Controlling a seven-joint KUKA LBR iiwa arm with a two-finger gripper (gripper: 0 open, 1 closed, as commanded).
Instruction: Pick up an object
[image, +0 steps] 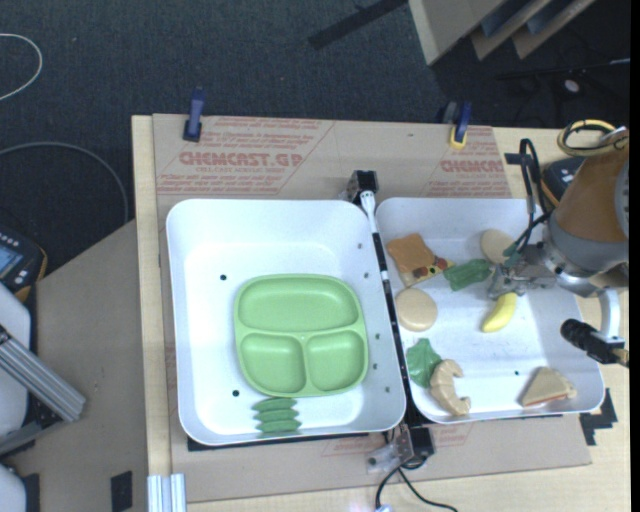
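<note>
While your gripper (510, 275) hangs just above the banana (499, 313) in the right bin (560, 405), you are at the approach step; nothing sits between its fingers, and their spread cannot be told. Beside the banana lies a green piece (467, 273). Next, you descend squarely over the banana, clear of that piece.

Dark carpet floor (90, 70); paper-covered bench top (250, 155), blue clamp (194, 116) at back edge
</note>
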